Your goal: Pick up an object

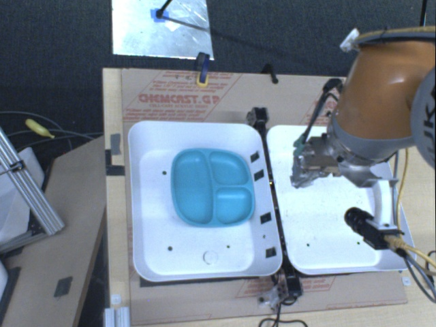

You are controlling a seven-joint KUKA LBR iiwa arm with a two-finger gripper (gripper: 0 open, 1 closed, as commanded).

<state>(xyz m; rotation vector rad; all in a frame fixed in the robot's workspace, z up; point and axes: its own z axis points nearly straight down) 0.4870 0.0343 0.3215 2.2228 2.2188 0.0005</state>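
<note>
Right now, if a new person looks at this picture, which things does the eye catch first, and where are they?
First comes the bright blue divided plate, lying in the middle of the left bin. Next is the large arm with its orange band over the right bin; its gripper hangs near that bin's upper left part.

Grey arm [409, 125], broad orange band, metallic end effector [304, 172].

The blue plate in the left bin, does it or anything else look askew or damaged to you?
Nothing stands out. The blue divided plate lies flat and whole in the left bin, slightly turned. The gripper hangs over the right bin.
</note>
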